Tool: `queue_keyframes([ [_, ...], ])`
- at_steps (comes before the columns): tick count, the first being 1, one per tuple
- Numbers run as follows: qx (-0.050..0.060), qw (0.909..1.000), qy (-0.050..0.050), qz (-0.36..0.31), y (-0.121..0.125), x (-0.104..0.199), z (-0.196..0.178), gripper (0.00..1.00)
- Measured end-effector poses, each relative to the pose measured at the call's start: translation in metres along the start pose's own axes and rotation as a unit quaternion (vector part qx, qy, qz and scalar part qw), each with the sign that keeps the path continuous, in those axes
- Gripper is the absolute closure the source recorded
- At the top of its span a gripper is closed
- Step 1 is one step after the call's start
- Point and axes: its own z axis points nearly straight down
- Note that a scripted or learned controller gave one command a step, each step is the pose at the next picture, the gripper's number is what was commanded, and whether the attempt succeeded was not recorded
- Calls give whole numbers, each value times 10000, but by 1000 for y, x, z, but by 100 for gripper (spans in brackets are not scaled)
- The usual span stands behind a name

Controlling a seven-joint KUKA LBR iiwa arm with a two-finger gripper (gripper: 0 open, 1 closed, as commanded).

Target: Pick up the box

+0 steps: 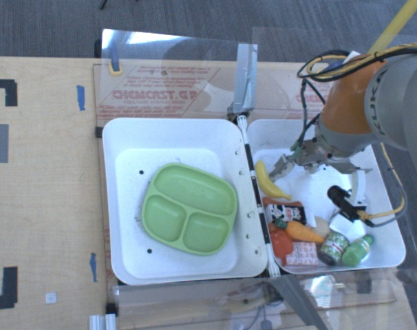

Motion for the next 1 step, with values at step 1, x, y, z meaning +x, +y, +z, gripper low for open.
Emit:
queue_keyframes([
  [1,-16,9978,-9,660,53,-12,7,0],
])
